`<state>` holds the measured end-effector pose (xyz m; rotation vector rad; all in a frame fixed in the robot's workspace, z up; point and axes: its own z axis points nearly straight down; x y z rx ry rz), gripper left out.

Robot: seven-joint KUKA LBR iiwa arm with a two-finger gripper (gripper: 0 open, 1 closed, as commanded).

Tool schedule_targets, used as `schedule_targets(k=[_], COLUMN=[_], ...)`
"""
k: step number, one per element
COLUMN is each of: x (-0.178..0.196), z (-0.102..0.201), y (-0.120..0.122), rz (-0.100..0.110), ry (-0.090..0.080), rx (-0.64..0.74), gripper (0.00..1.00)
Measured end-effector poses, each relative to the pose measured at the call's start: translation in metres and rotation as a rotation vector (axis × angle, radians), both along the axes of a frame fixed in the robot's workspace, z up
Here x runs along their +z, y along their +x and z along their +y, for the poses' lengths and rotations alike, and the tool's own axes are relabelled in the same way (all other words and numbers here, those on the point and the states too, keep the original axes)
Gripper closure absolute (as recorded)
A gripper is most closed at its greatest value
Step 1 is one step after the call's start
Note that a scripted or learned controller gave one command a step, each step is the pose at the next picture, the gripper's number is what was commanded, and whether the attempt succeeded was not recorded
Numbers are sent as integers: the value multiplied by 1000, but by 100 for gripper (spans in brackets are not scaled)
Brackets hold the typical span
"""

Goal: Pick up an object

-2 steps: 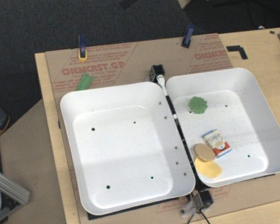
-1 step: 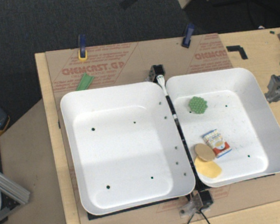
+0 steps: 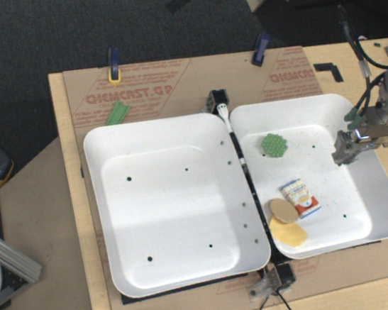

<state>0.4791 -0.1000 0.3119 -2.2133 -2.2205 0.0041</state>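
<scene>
Front clamp: black clip and cable (image 3: 277,278) sit at the near edge of the bench (image 3: 353,268), where the two bins meet.
Left bin: white tray (image 3: 107,199) with nothing to point at but a few dark dots on its floor.
Right bin: white tray (image 3: 382,196) holding every candidate for the pick.
Yellow piece: pale yellow rounded item (image 3: 290,234) in the near left corner of the right bin, touching the tan disc.
Tan disc: flat brown oval (image 3: 283,210) overlapping the yellow piece and just beside the small packet.
Small packet: white, blue and red wrapper (image 3: 300,196), lying flat; probably light and slightly crinkly, so it may slide under a pinch.
Green ball: knobbly green round thing (image 3: 274,144) alone near the far side of the right bin, well apart from the cluster.
Handling guess: green ball looks light and textured, likely the easiest grip, taken across its middle; the flat disc offers little edge.
Claw: grey claw (image 3: 344,151) hangs over the right side of the right bin, nothing visible between its tips; how far it is open cannot be told.
Stray item: green strip (image 3: 117,113) lies on the cardboard beyond the left bin.
</scene>
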Motion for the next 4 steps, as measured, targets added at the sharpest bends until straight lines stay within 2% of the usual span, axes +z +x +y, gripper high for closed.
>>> schedule_targets(k=[1, 2, 3, 4], x=[-7, 1, 164, 144], z=[54, 111, 143, 194], y=[0, 1, 1, 16], rz=[-3, -8, -28, -5], ry=[0, -2, 1, -2], rx=[3, 1, 2, 2], gripper=[100, 100, 100, 100])
